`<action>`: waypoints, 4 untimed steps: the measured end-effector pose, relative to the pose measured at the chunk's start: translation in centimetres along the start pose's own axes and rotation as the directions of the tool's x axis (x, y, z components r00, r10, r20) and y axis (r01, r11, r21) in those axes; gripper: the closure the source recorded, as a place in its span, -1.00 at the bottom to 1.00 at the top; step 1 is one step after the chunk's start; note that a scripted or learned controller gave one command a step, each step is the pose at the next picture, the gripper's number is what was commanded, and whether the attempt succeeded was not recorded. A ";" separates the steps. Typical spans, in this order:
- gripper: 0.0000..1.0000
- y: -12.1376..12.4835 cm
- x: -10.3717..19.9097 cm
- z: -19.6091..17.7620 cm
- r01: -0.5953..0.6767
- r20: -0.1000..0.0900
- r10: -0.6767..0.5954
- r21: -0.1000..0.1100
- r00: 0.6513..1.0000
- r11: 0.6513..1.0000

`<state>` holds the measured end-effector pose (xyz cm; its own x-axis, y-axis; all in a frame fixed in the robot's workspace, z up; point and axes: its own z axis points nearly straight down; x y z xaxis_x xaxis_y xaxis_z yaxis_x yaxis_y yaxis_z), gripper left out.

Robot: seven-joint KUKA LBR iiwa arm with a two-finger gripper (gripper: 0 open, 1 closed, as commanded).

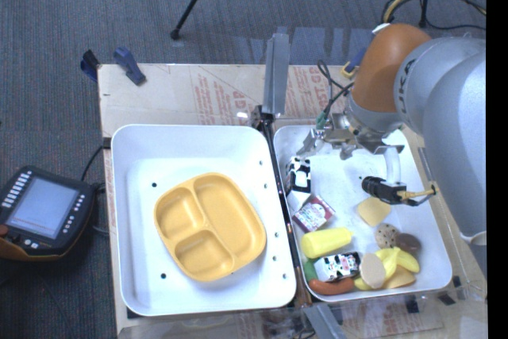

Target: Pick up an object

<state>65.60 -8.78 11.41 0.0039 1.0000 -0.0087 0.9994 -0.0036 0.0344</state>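
Right bin (429,171): arm's wrist hides most of hand (373,145); spread or pressed together, cannot tell; toys (373,258) heaped, partly overlapping

Small toy foods lie loose in the right bin (441,244): a black-and-white cow carton (298,175) near its left wall, a red packet (313,213) below it, then a yellow block (326,241). A pale yellow wedge (373,211) lies mid-bin, and bananas (399,261) crowd the lower corner.
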 end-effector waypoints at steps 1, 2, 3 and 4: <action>-1.00 -0.2 0.5 1.1 0.015 -0.007 -0.015 0.002 1.000 1.000; -1.00 -0.2 0.7 1.1 0.072 -0.004 -0.072 0.002 0.997 0.997; -1.00 -0.1 0.6 1.1 0.116 -0.006 -0.116 0.001 0.993 0.993; -1.00 -2.5 0.7 1.0 0.149 -0.008 -0.149 -0.002 0.989 0.989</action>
